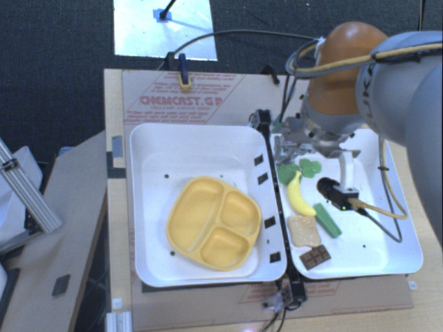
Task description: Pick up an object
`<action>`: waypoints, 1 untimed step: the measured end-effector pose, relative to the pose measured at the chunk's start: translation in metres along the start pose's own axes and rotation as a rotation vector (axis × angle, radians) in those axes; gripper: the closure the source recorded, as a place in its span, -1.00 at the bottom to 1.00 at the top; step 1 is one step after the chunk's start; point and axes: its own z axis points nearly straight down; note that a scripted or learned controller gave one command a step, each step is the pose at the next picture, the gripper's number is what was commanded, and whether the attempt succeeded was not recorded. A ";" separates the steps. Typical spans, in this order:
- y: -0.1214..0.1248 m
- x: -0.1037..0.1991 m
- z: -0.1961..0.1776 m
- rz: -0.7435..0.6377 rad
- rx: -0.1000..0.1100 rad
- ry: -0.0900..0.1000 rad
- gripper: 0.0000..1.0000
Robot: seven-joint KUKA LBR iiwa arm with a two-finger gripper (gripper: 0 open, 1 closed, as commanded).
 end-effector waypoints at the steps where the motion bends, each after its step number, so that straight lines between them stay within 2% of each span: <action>1: -0.013 0.049 0.006 -0.001 0.000 0.000 1.00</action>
